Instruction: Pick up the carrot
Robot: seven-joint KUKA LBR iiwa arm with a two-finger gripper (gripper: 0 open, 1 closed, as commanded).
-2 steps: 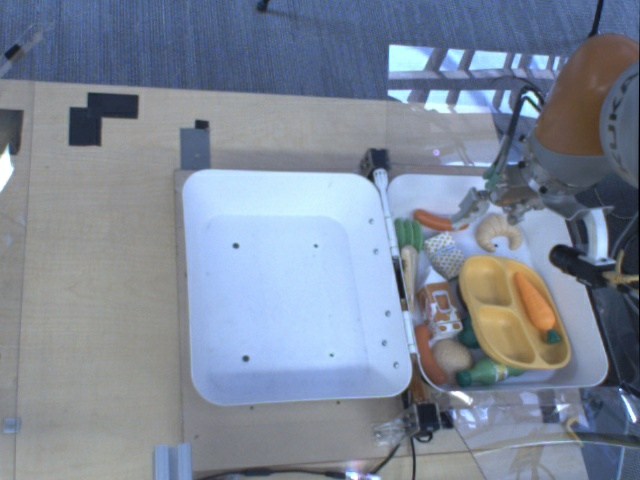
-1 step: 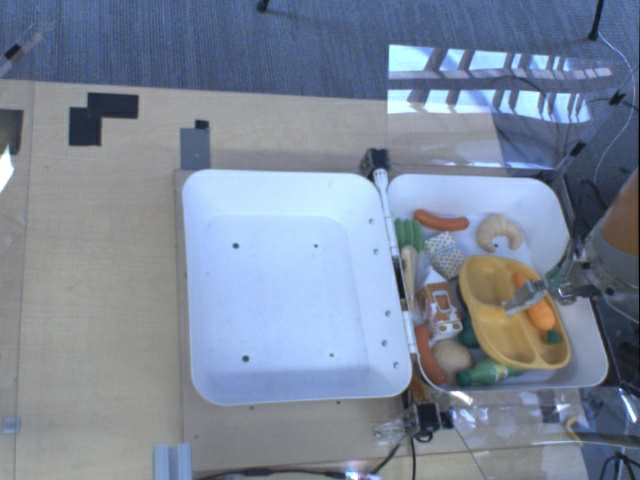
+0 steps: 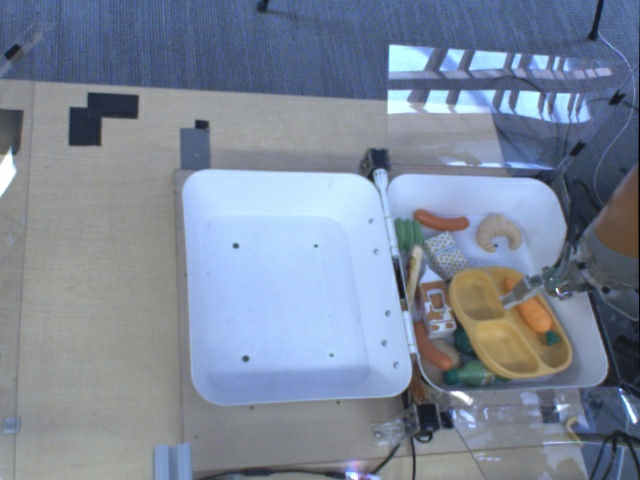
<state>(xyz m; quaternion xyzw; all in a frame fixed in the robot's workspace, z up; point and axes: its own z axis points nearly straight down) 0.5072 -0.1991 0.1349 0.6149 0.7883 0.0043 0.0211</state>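
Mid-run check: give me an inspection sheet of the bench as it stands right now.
Surface: wooden bench bearing two white bins side by side.
Job's things: carrot lying in the yellow divided tray, right bin.
Clutter: sausage, croissant, green vegetable and small boxes crowd the right bin; left bin has only small dark specks on its floor.
Grippers: gripper low over the tray beside the carrot; finger state unclear.
Cables: wires at the bench's front edge.
Surroundings: blue carpet, black marks on the bench.
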